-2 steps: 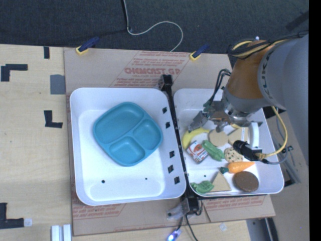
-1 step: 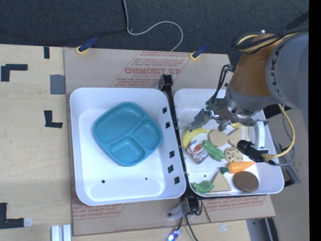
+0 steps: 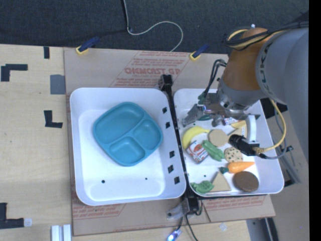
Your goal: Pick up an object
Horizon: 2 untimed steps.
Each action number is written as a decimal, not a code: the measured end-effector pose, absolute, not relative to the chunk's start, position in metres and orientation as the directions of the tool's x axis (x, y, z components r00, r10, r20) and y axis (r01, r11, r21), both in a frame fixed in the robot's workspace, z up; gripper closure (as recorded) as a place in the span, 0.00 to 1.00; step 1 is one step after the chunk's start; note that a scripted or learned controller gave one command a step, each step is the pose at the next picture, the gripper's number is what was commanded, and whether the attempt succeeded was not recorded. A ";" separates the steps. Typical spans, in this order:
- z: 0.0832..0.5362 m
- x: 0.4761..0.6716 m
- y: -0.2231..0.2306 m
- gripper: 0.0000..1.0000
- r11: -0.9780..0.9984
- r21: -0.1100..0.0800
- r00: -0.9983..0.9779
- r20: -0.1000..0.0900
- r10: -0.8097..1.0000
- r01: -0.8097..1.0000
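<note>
My gripper [image 3: 211, 113] hangs low over the back part of the right bin [image 3: 275, 184], under the grey and orange arm. Toy food is crowded just in front of it: a yellow banana [image 3: 194, 134], a round tan cracker [image 3: 217, 137], a green pea pod [image 3: 213, 151], a red and white can [image 3: 198, 153], a chip cookie [image 3: 232, 155] and an orange carrot [image 3: 240, 167]. A yellow wedge [image 3: 239, 126] lies to the gripper's right. I see nothing clearly held in the gripper.
The left bin [image 3: 83, 134] holds a blue divided plate [image 3: 128, 133]. At the right bin's front lie a brown disc [image 3: 246, 181], a tan triangular slice [image 3: 220, 182] and a green leaf piece [image 3: 202, 187]. A black divider [image 3: 173, 134] runs between the bins.
</note>
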<state>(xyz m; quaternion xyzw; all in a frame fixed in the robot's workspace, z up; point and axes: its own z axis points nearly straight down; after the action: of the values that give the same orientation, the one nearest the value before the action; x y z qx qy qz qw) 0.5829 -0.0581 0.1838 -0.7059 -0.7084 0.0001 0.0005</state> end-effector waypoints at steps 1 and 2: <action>0.184 0.497 -0.020 0.00 0.002 -0.009 -0.002 0.002 1.000 1.000; 0.193 0.501 -0.022 1.00 0.002 -0.005 -0.002 0.001 1.000 1.000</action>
<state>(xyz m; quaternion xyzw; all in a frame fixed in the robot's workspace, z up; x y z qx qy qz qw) 0.5008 -0.0216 0.1932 -0.7065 -0.7077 0.0015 0.0021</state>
